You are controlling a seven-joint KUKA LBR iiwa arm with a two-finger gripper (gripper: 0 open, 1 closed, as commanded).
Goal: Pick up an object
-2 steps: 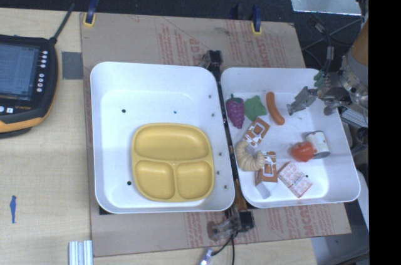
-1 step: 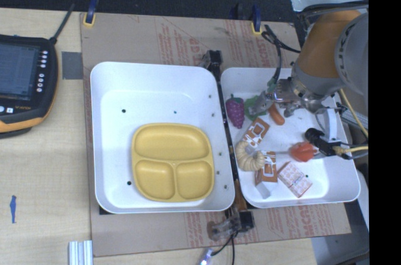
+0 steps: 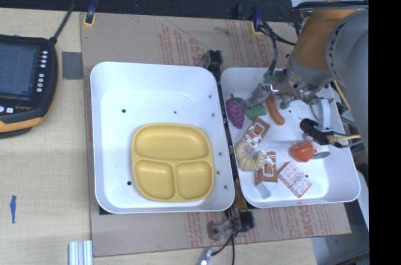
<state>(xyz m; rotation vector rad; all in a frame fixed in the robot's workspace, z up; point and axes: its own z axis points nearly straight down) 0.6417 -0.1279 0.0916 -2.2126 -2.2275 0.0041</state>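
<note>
Red print runs over the cardboard sheet (image 3: 156, 38) under both bins, too faint to read. Two brown packets (image 3: 257, 131) carry white lettering that cannot be made out either. One lies just below and left of the sausage (image 3: 275, 112), the other (image 3: 268, 167) farther below it.

The sausage is a smooth orange-red rod lying at a slant in the right bin (image 3: 343, 185). The claw (image 3: 270, 93) hangs just above its upper end. The claw is a tangle of grey metal against the white, and I cannot tell whether it is wide or narrow. The grey arm (image 3: 322, 44) with its orange band hides the bin's corner up and right of the sausage.

Left of the sausage sits a green piece (image 3: 255, 111) of unclear shape, and beyond it a knobbly purple grape bunch (image 3: 235, 112). Below and right of the sausage lies a glossy red lump (image 3: 302, 151), and lower still a pink-and-white box (image 3: 294, 178). A ridged beige ring (image 3: 249, 160) lies below and left.

Far left of the sausage, the left bin (image 3: 125, 94) holds a matte yellow three-part tray (image 3: 172, 160). Beyond it on the worktop (image 3: 37, 182), an orange-rimmed screen unit (image 3: 22, 85) is cut off by the edge.
</note>
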